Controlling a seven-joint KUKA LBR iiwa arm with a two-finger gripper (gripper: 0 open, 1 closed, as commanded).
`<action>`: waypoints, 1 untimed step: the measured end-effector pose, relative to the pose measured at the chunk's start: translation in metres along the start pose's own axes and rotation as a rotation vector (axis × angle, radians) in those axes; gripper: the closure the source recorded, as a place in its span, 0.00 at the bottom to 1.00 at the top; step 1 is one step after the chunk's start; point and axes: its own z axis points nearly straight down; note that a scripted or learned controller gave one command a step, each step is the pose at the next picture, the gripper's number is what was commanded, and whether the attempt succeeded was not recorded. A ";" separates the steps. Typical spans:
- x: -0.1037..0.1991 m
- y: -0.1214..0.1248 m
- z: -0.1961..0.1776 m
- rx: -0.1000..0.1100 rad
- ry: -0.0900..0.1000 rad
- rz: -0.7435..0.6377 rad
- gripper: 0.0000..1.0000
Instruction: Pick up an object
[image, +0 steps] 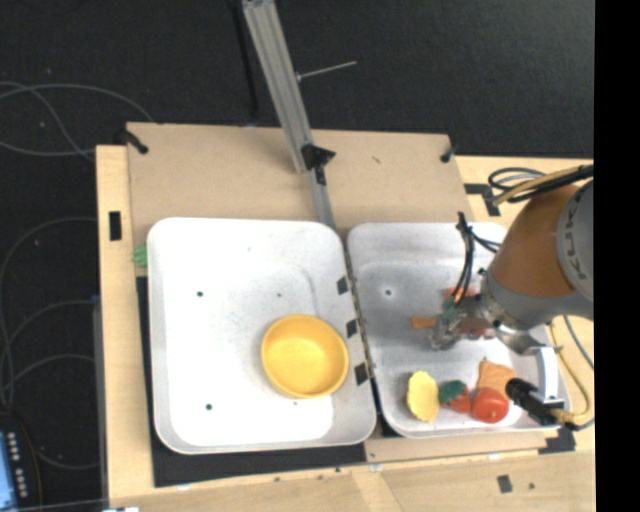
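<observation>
— Where the pincer hangs in the right bin, is there room?

— Yes, toward 12 o'clock. Toys crowd the 6 o'clock edge: yellow piece, red tomato. Its grip, can't tell.

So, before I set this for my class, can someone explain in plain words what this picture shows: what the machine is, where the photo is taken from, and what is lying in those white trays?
The photo is taken by one fixed camera above a bench, looking down at a slant. The grey and orange shape at the right is a robot arm. Its pincer reaches down into the right bin. Whether it grips anything is too small to tell. The left bin holds a yellow bowl. Near the front of the right bin lie a yellow piece, a red tomato-like toy with a green bit beside it, and an orange piece. A small orange item lies beside the pincer.
</observation>
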 end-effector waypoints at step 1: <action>-0.004 -0.004 -0.062 -0.003 -0.003 -0.005 1.00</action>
